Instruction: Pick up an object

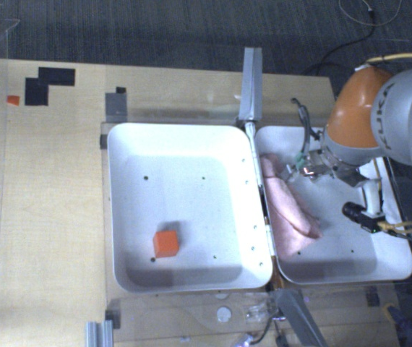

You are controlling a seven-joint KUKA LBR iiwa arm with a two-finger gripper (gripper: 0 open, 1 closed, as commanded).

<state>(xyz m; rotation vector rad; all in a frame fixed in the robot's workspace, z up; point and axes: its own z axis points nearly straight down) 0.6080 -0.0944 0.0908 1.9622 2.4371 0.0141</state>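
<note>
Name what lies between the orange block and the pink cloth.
In the camera view, bare white bin floor and the two bins' adjoining rims separate the orange block from the pink cloth.

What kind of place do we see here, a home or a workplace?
Most likely a robotics lab: a grey and orange arm reaches over two white bins on a wooden bench, with loose cables on grey carpet.
</note>
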